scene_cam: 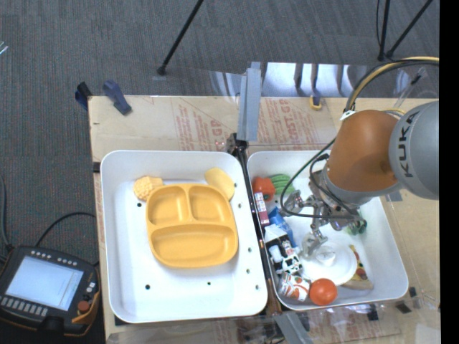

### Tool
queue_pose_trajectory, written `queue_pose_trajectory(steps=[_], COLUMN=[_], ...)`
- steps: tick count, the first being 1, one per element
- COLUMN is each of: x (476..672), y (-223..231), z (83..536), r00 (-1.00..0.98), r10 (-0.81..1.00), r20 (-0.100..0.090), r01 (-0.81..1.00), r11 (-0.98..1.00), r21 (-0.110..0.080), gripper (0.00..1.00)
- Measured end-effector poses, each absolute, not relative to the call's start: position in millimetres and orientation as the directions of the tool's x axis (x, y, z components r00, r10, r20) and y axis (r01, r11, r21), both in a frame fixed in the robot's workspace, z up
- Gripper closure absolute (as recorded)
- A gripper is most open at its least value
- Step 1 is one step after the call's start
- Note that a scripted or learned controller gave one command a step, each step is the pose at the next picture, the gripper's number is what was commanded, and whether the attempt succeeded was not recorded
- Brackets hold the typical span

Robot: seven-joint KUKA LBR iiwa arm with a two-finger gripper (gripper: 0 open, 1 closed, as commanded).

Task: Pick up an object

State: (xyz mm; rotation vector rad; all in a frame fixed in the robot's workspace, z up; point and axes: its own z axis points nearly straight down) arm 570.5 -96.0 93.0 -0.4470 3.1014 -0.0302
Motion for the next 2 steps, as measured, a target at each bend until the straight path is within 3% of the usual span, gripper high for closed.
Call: queue_pose_trajectory(steps=[1, 2], x=[589.6, 630.4], y=[-92.3, -99.3], z=[89.1, 84.9], r00=[-0.953, -0.975], r10=[-0.301, -0.224], r20=[-0.001, 0.014], r01=[-0.301, -0.224], r11=[0.953, 0.975], r21=[-0.011, 0.005], gripper=[0.0, 0.0])
